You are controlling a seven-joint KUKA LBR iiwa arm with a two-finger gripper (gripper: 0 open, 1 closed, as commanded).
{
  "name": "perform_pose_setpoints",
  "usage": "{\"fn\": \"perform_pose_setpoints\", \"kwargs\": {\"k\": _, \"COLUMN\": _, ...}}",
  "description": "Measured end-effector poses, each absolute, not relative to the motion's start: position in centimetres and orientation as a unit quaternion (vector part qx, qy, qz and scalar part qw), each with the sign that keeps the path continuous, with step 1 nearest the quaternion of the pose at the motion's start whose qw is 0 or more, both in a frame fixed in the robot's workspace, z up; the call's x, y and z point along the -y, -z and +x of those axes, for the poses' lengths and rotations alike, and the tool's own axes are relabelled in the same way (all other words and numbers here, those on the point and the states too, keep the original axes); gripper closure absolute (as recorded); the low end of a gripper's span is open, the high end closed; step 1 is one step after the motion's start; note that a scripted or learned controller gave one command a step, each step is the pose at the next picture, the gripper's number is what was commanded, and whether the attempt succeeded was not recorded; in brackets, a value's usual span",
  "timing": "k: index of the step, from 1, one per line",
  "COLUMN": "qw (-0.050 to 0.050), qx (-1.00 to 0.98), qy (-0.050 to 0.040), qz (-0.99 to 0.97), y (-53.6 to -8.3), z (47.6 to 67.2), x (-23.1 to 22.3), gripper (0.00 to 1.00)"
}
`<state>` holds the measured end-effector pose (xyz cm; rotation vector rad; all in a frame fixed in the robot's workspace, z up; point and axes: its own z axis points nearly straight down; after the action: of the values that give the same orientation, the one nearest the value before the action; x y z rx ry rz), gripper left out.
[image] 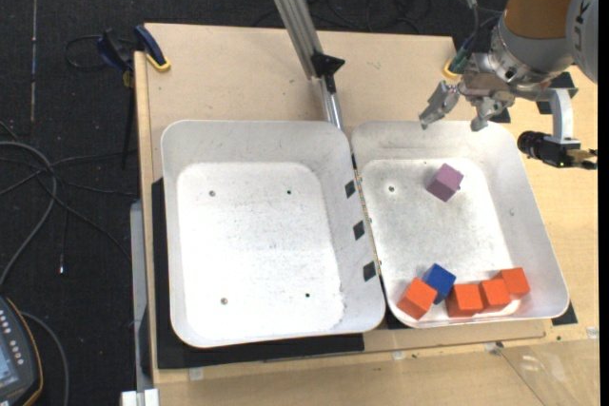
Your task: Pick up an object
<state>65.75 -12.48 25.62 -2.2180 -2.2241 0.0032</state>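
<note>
Gripper (pixel 460 112) is seen spread apart, holding nothing, above the right bin's (pixel 533 204) far rim. Purple cube (pixel 444 182) lies isolated nearby; it should be straddled squarely, fingers lowered fully before closing is commanded.

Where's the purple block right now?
The purple block sits in the right bin, toward its far end, alone, below the claw.

- The gripper (pixel 457 109) hangs over the right bin's (pixel 538 233) far rim, fingers spread, nothing between them.
- A purple block (pixel 444 182) lies apart from four blocks (pixel 464 291) at the near edge.
</note>
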Motion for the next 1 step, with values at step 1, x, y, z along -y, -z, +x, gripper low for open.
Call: {"fn": "perform_pose_setpoints", "kwargs": {"k": 1, "qw": 0.003, "qx": 0.706, "qy": -0.0027, "qz": -0.708, "y": -9.97, "z": 65.18, "x": 17.18, "gripper": 0.00}}
